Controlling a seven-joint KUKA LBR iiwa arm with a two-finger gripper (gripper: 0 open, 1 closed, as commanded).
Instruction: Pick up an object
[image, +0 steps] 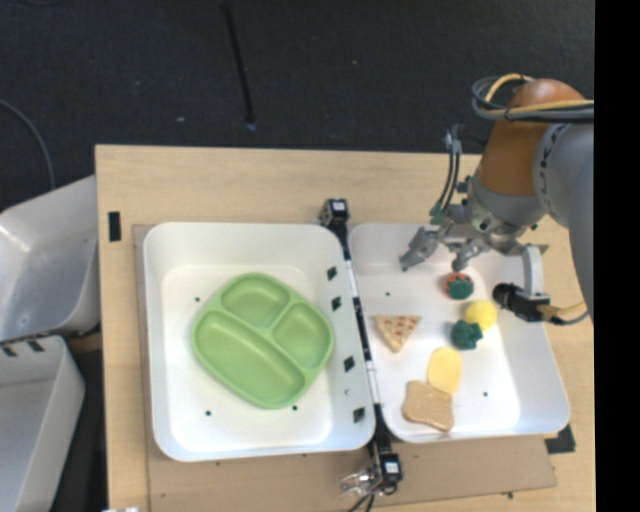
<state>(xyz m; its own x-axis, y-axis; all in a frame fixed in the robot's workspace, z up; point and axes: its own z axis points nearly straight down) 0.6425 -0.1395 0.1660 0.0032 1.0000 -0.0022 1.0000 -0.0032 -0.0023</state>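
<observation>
Over the right bin (520, 400), the pincer (438, 252) hangs with fingers spread wide, gripping nothing. Just beside it lies a green broccoli piece (459, 287); the pizza slice (397, 330) and toast (429, 406) sit nearer the divider.

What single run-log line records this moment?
arm: over right bin | gripper: open, holding nothing | nearest: small green toy | green tray: left bin
</observation>
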